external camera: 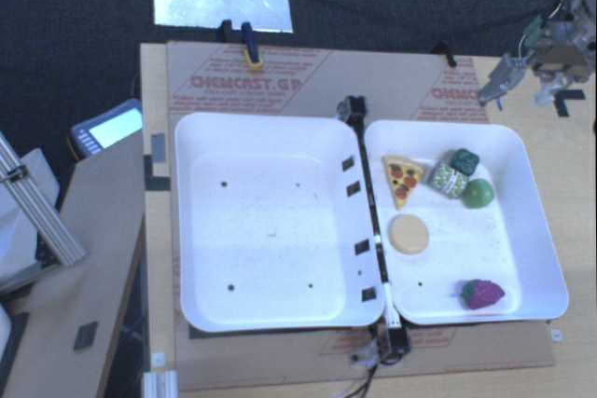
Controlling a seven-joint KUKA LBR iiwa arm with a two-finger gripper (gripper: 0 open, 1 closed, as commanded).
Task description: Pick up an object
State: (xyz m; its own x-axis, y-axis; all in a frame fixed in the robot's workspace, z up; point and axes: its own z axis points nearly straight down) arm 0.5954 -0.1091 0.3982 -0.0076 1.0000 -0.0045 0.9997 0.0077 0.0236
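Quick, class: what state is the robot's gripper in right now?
Two-finger gripper: open, holding nothing, above the right white bin's far corner.

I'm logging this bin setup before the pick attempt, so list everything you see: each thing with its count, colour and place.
pizza slice: one, yellow with red spots, upper left of the right bin
round cookie: one, tan, right bin, below the pizza slice
small packet: one, green and white, top of the right bin
dark green block: one, just above the packet, touching it
green ball: one, right of the packet
grape bunch: one, purple, lower right of the right bin
right bin: one, white, holds all six items
left bin: one, white, beside the right bin
cardboard sheet: one, brown, under both bins
clamp: one, blue and yellow, cardboard's top edge
gripper: one, grey, above the right bin's upper right corner, outside it
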